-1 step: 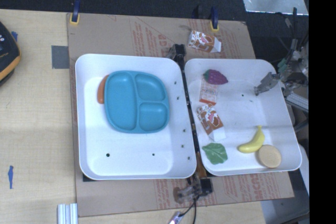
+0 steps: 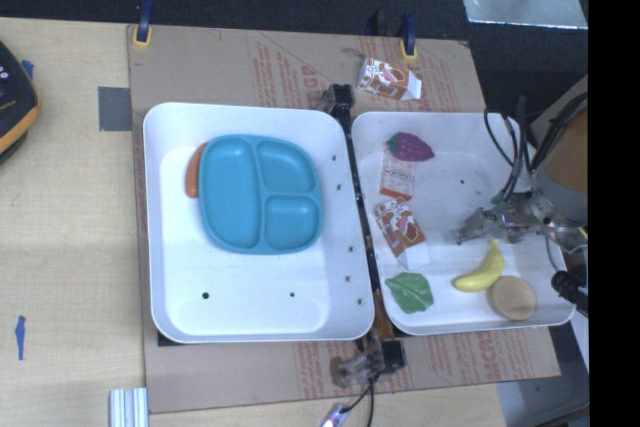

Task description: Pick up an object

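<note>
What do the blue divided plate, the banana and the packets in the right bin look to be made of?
Blue divided plate: likely moulded plastic, matte, uniform colour with smooth rounded compartments. Banana: probably a plastic toy, flat even yellow. Packets: thin printed film or foil, crinkled and flat. Right bin: smooth white plastic, by its look.

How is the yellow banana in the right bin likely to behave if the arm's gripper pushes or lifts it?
The banana looks like a smooth toy, so probably light and stiff. Its curved shape may make it pivot or rock when pushed. It lies close to the tan round piece, so a push could nudge that too.
</note>
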{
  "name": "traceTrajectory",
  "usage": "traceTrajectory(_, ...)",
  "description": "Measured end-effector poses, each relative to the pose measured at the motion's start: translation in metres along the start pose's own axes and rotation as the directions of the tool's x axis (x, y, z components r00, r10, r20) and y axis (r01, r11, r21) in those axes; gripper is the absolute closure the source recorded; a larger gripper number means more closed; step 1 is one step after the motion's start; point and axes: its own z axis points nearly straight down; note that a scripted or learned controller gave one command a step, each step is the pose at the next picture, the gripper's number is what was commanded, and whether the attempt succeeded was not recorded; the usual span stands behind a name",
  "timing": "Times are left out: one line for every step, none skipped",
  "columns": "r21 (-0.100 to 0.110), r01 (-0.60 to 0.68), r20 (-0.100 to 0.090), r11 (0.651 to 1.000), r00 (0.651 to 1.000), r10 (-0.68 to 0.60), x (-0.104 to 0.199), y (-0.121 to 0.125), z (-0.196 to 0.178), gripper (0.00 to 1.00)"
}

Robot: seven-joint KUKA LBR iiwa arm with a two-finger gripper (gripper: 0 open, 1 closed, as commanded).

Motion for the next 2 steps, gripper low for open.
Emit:
traceTrajectory(-0.001, 0.000, 0.000, 1.000, 1.000, 0.000, 0.000, -0.043, 0.000, 0.00)
traceTrajectory(0.000, 0.006, 0.001, 1.000, 1.000, -0.006, -0.001, -0.043, -0.010, 1.00)
